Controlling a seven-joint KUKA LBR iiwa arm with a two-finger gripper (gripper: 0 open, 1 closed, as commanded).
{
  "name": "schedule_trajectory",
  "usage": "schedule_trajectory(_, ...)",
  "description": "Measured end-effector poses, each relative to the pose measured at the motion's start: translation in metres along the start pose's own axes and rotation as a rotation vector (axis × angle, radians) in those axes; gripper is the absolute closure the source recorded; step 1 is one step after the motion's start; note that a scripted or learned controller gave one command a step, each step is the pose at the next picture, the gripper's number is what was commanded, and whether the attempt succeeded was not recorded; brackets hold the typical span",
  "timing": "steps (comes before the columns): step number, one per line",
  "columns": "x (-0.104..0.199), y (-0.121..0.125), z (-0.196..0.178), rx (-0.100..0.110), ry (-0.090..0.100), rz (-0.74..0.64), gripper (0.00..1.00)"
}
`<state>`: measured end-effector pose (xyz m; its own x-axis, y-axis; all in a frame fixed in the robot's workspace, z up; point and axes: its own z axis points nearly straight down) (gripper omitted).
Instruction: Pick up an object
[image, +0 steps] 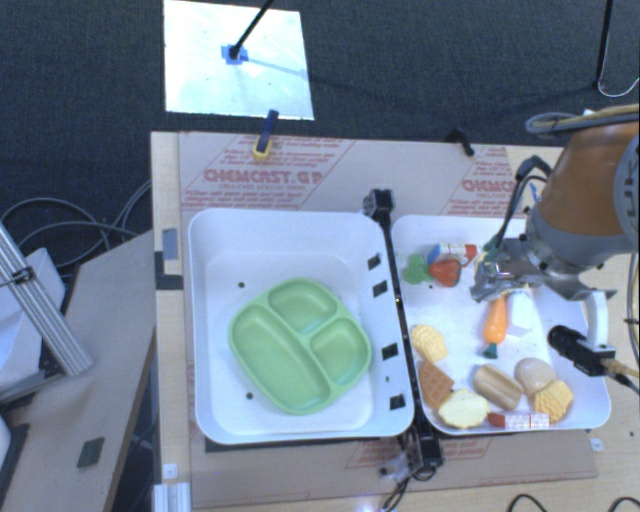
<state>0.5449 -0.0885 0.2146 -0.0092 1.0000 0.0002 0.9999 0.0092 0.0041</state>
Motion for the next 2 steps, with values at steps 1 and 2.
schedule_trajectory(1, 0.047, 0.026, -0.015, 0.000, 0.002, -0.001, 1.00)
schedule_trajectory(2, 0.094, 0.054, 0.000, 0.001, 0.000, 0.000, 1.00)
